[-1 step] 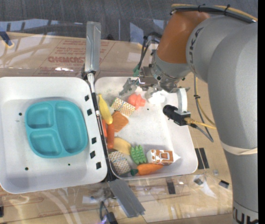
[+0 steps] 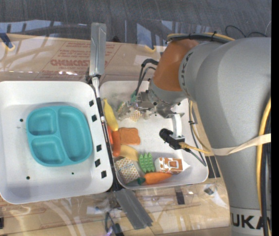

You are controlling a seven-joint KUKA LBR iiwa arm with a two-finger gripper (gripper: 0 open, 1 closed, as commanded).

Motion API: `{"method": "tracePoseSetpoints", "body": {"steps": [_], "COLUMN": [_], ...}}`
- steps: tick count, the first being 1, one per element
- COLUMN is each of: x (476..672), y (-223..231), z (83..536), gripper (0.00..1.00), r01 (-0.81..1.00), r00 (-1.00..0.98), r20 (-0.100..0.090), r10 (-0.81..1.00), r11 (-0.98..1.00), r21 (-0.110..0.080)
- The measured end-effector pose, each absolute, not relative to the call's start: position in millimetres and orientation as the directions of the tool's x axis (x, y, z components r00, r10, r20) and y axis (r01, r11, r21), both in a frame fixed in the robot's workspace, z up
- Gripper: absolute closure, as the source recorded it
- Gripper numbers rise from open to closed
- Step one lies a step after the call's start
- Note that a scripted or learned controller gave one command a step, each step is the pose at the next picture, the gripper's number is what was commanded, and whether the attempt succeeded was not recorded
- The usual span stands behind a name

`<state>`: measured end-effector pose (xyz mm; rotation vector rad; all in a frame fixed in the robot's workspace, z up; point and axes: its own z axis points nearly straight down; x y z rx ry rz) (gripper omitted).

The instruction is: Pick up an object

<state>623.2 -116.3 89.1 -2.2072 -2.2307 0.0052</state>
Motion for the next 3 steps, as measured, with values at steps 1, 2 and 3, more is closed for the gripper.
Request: {"method": "tracePoseSetpoints", "body": {"steps": [1, 2, 3], "x": [528.0, 528.4, 570.3], "y": [-110.4, -111.4, -63.9], "z": [89.5, 95.9, 188.9], "gripper": [0.0, 1.0, 1.0], "r01": [1.0, 1.0, 0.99], "r00": [-0.024, -0.026, 0.142], "r20": [0.002, 0.002, -0.001], "r10": [1.0, 1.0, 0.99], "r11": [0.024, 0.026, -0.142], "r21": [-0.006, -0.01, -0.007]}}
